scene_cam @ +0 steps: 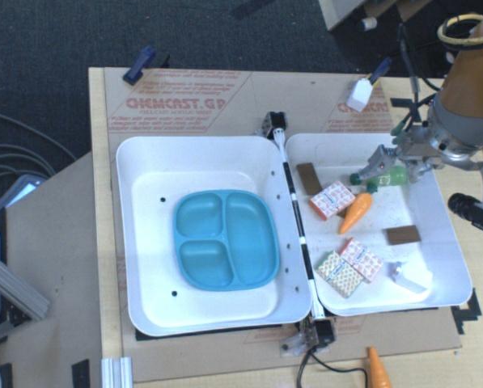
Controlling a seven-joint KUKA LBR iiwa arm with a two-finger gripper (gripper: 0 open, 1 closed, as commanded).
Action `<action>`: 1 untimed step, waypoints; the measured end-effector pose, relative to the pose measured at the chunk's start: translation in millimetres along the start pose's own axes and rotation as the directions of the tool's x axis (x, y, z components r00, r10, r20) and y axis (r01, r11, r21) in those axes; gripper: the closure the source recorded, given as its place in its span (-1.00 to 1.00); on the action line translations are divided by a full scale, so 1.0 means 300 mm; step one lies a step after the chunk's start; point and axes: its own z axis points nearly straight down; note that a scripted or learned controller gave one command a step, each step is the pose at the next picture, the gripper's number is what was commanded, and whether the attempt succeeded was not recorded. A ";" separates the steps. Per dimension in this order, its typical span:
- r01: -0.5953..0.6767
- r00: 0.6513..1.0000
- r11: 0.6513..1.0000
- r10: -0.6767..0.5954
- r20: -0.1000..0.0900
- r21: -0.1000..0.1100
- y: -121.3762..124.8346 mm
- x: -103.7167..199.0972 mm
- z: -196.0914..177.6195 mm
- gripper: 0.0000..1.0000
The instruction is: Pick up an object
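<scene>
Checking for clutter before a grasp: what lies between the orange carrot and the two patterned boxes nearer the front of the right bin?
In the camera view, bare white bin floor separates the carrot from the patterned boxes; nothing lies between them.

Divided plate point(225, 239) in left bin point(136, 168); carrot point(355, 212), boxes point(350, 266) in right bin point(451, 253).

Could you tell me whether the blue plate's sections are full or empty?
Empty: the blue plate in the left bin shows bare blue in all three sections.
</scene>
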 end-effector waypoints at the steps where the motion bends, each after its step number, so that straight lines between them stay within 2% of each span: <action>1: 0.000 1.000 1.000 0.000 0.000 -0.001 -0.058 0.084 0.462 -1.00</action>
